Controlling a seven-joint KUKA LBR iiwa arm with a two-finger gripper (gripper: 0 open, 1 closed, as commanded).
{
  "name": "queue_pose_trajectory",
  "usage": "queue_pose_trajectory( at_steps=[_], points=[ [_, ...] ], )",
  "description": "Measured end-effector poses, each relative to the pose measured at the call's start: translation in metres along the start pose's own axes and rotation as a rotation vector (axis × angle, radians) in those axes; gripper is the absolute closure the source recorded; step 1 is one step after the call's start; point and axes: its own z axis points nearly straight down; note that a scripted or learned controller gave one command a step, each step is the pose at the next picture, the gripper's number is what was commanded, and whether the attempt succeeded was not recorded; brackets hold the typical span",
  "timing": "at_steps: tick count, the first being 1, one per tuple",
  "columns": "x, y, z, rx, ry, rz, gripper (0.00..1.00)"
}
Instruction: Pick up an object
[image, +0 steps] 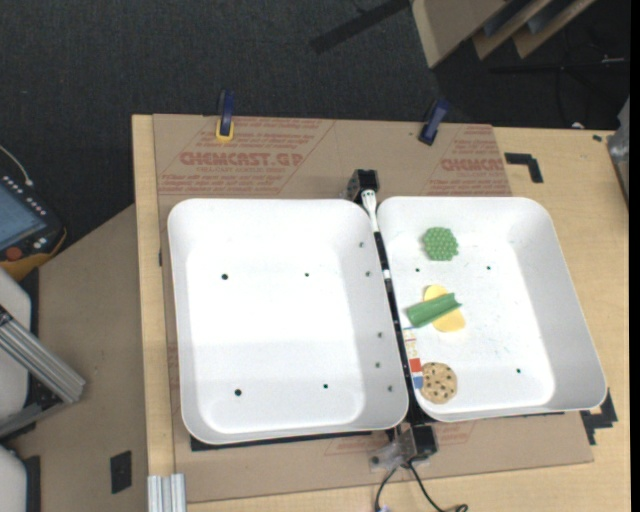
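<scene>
White right bin (573, 300) holds all the candidates: a green knobbly ball (438, 243), a green strip (430, 311) lying across a yellow piece (451, 322), and a cookie (438, 381). Nothing is lifted, so the whole pick is left to do. I cannot tell the gripper's state. The objects lie in the bin on the arm's entry side, along its far edge from there.

Right bin (560, 300) holds broccoli (439, 243) behind wedge (433, 310), cookie (438, 381) nearest.

green ball (439, 243): bumpy, right bin, far end
green strip (432, 311): tilted, lying across yellow piece (447, 320), mid-left
cookie (438, 381): flat, near-left corner
</scene>
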Motion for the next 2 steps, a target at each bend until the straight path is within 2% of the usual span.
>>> queue_pose_trajectory(
  at_steps=[1, 2],
  points=[
    [0.0, 0.0, 0.001, 0.001, 0.0, 0.0, 0.0],
    [0.0, 0.001, -0.011, -0.004, -0.001, 0.0, 1.0]
  ],
)
